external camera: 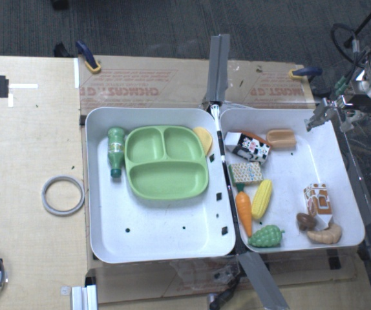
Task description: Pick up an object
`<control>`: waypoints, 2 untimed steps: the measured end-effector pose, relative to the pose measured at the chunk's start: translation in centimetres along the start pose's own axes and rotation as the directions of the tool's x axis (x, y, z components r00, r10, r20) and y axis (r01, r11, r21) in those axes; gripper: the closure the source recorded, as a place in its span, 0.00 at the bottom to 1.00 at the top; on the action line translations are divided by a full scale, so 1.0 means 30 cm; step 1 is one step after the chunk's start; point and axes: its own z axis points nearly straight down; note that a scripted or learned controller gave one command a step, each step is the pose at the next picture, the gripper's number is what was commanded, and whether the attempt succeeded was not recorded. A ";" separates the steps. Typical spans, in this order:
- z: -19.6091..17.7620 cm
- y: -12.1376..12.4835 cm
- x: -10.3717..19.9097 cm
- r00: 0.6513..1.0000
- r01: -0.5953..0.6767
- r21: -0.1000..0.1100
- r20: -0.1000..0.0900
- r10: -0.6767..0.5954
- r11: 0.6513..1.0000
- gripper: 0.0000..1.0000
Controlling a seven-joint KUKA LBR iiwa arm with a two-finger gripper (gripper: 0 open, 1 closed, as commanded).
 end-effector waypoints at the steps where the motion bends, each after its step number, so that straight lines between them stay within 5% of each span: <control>1: 0.395 -0.017 0.232 0.992 -0.130 0.001 0.000 0.130 0.992 0.00; 2: 0.577 0.131 0.224 0.972 0.235 -0.002 0.001 -0.235 0.972 0.00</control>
